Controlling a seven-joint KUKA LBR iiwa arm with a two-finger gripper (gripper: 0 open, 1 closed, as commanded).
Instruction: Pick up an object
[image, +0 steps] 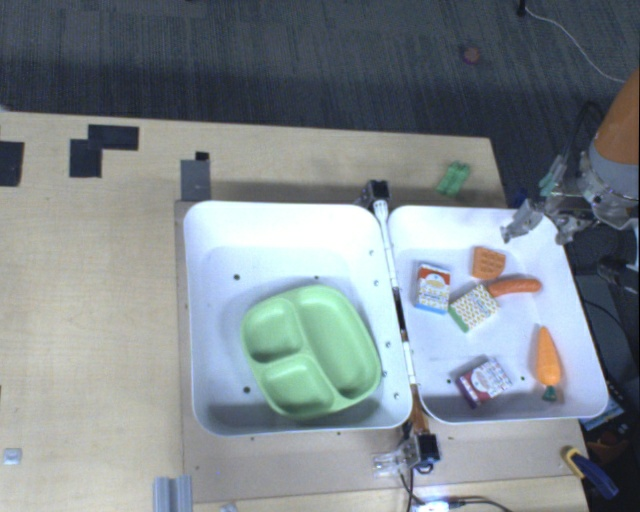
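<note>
Two white bins sat side by side on the bench (90, 330); the left bin (215, 250) held one thing, a green tray (311, 349) with three compartments, lying toward its near right part; the right bin (440, 385) held six small things. Toward its far side lay an orange cracker (488, 263), and just near of it a sausage (515, 286) lying crosswise; to the left stood a small box (432, 288) with a red top, and just right of that a green block (473, 307), close beside the sausage's left end, though whether they touched could not be told; a carrot (546, 358) lay along the right wall, its tip pointing far; a dark red packet (484, 381) lay near the bin's near edge, well apart from the rest. One green piece (453, 178) lay on the bench beyond the right bin, outside both. The gripper (540, 215) hung over the right bin's far right corner, above the rim and apart from every object, its two fingers spread with nothing between them; the arm (615, 150) came in from the right.
</note>
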